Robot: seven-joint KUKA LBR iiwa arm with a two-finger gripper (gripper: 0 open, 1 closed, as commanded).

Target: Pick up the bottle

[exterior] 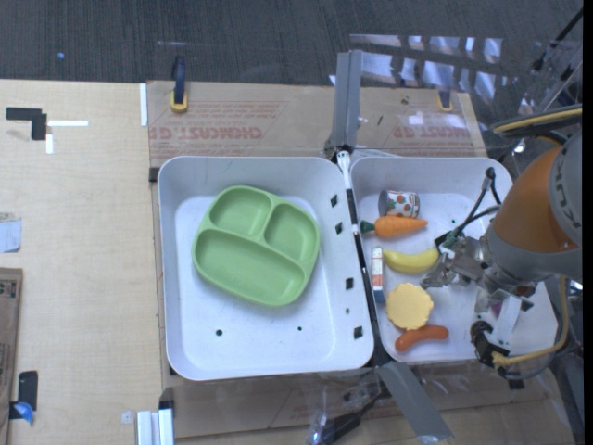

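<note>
A small, narrow white item with a red and orange label (377, 273) lies along the left wall of the right bin (463, 178); it looks like the bottle, though it is too small to be sure. My gripper (446, 269) hangs low over the right bin, just right of a yellow banana (410, 260). It sits roughly 70 pixels to the right of the bottle, with the banana in between. Nothing shows between its fingers. The grey arm with its orange band (540, 208) comes in from the right.
The right bin also holds a small printed can (400, 201), a carrot (399, 226), a flat yellow piece (410, 306) and a red-orange sausage (422, 337). A green divided plate (257, 245) lies in the left bin (185, 341). Cables hang below the wrist (505, 355).
</note>
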